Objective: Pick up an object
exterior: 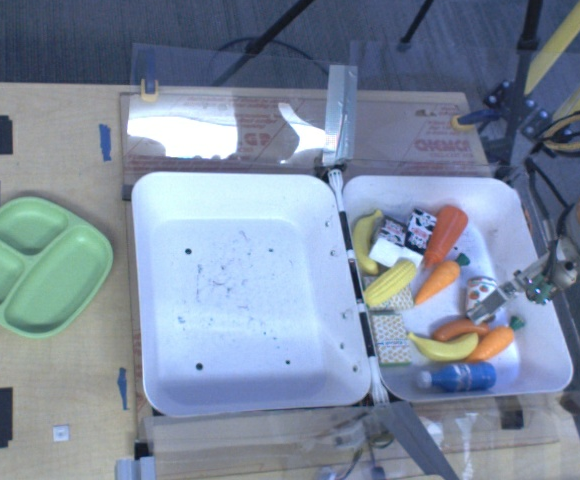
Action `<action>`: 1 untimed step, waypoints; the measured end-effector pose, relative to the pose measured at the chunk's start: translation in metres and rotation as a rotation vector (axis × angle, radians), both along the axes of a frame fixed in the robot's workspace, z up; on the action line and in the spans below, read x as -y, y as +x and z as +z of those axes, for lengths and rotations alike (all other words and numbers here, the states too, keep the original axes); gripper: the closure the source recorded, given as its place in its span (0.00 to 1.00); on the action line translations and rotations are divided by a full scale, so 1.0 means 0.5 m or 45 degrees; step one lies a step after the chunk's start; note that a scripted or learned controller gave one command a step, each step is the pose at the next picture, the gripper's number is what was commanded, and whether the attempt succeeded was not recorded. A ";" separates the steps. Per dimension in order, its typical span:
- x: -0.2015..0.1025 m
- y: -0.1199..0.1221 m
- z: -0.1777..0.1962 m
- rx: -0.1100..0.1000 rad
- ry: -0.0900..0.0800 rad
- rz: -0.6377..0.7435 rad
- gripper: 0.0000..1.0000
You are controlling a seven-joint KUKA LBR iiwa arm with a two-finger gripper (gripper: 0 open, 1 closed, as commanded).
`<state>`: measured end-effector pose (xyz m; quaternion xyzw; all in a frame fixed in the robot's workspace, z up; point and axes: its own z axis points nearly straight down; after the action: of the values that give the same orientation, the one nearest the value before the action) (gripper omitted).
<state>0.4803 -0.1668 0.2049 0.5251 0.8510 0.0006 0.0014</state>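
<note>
The right bin (530, 363) holds several toy foods. A yellow banana (365, 238), a corn cob (390, 283) and a checkered packet (392, 334) lie along its left side. Two carrots (446, 232) (437, 281) slant through the middle beside black-and-white blocks (408, 230). Near the front lie another banana (446, 347), a third carrot (492, 343) and a blue bottle (460, 376). My gripper (523, 289) hangs low over the bin's right side, just right of a small white-and-red object (480, 293).
The left bin (235, 183) sits beside the right one, with a metal divider (355, 288) between them. A green divided plate (35, 265) lies on the bench at far left. A clear panel (230, 128) stands behind the bins. Cables and stands crowd the far right.
</note>
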 end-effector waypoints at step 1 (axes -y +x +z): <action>-0.098 0.001 0.097 0.000 0.000 -0.063 0.00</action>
<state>0.4806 -0.1179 0.2532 0.5461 0.8377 0.0006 0.0015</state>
